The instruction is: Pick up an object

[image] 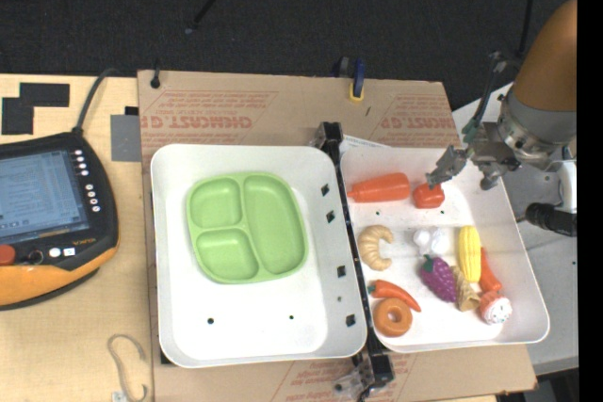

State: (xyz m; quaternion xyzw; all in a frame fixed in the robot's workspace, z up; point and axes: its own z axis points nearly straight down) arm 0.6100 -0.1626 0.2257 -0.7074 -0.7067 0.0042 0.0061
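Even, soft light falls from above onto my two white bins [188,334], which glow bright without hard glare, while the background behind the surface [122,297] sinks into near black. Shadows are faint and short. Everything looks slightly soft and grainy.

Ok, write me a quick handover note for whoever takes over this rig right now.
Gripper: hovering at the far edge of the right bin, close above a small red piece; finger state unreadable, nothing visibly held.
Right bin holds the toy food: carrot, croissant, corn, grapes, donut.
Left bin holds a green divided plate.
Done: nothing lifted yet.
Left: grasp and raise one object.
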